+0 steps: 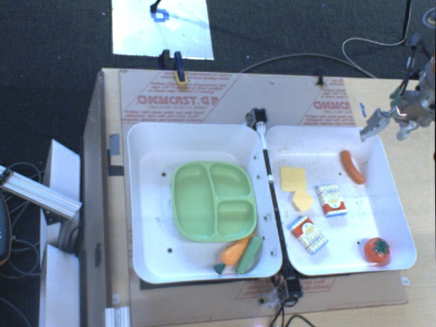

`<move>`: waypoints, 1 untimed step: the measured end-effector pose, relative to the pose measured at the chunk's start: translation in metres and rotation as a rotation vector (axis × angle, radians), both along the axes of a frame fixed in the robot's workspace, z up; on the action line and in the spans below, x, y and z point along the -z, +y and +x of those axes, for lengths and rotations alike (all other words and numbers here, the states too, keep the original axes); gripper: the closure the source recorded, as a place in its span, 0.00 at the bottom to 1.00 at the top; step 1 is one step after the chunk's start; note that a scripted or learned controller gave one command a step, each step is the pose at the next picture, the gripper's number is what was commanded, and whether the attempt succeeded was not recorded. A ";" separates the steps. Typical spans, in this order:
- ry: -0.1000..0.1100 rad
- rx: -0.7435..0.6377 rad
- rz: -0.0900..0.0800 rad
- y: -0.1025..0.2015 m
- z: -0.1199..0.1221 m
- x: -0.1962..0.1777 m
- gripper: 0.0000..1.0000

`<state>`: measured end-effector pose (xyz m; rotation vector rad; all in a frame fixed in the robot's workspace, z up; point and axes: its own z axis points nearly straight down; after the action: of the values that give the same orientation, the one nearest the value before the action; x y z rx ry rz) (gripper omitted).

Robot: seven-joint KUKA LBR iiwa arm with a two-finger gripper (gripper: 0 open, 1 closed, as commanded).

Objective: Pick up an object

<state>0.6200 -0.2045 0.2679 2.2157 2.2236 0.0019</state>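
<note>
Objects for picking lie in two shallow white bins set side by side on the surface (204, 90), a board printed with red lettering. Left bin (146, 182): holds a light green divided tray (212, 201) near its centre; touching the tray's near edge are an orange carrot (235, 251) and, just beside it, a green vegetable piece (250, 255). Right bin (395, 203): holds, spread apart, a yellow cheese slice (293, 178) with a smaller yellow wedge (302, 201) just below it, two small red-and-white cartons (upper carton (330, 199); lower carton (308, 234)), an orange sausage (352, 167) near the far wall, and a red tomato (377, 250) in the near right corner. End effector (385, 122): positioned at the far right corner of the right bin, above its rim, fingers spread apart with nothing between them; the sausage is the nearest item, though not touching. Behind the bins, a blue and yellow clamp (178, 70) grips the far edge of the surface.
</note>
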 end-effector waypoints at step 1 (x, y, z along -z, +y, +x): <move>0.003 -0.001 0.001 -0.002 0.019 0.127 0.00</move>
<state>0.6391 -0.2060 0.1410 2.2163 2.2270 -0.0003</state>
